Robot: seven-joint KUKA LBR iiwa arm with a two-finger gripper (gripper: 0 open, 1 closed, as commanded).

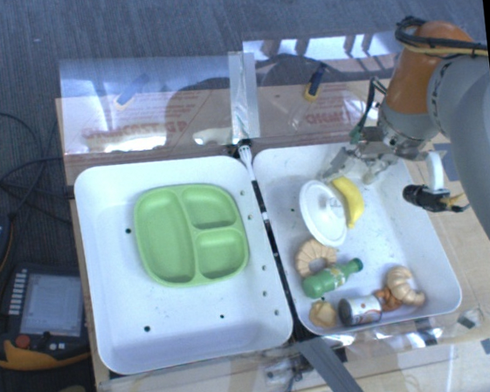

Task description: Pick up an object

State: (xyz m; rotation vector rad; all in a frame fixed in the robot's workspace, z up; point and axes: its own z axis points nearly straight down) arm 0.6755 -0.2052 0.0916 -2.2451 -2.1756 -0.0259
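In the right bin (426,240), the robot's hand (360,162) hovers just above a yellow banana (349,200) lying beside a white bowl (323,212); whether its grip is spread cannot be told. The banana looks light, soft and curved; its middle seems the best hold.

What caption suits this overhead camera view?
Robot arm's end effector hovers by a banana in the right bin.
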